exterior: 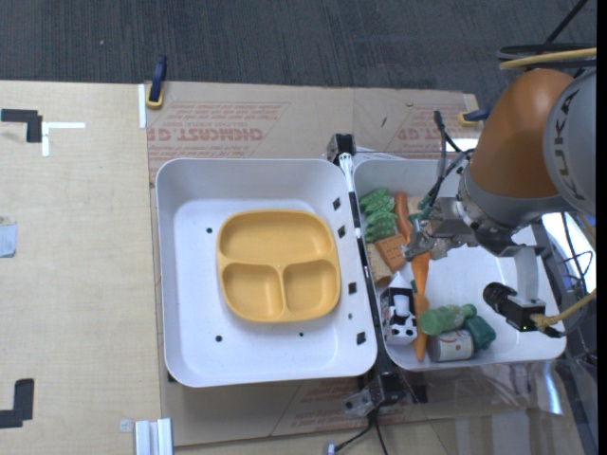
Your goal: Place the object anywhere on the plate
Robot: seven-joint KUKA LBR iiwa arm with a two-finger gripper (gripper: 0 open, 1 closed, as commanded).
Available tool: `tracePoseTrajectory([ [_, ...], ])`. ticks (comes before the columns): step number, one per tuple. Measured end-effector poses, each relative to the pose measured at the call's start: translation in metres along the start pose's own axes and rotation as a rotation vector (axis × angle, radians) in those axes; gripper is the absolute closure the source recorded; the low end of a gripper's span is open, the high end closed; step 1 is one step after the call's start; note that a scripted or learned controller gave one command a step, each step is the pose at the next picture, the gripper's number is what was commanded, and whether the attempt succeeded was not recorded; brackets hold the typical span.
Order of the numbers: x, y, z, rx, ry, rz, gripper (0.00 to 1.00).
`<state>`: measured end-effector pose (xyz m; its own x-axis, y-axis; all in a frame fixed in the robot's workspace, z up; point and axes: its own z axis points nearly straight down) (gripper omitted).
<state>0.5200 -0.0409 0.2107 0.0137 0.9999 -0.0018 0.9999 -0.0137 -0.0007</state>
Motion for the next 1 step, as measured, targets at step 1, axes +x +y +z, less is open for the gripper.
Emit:
tracePoseTrajectory([
  [1, 0.0000, 0.0000, 0.0000, 0.000, 0.000, 0.000, 0.00],
])
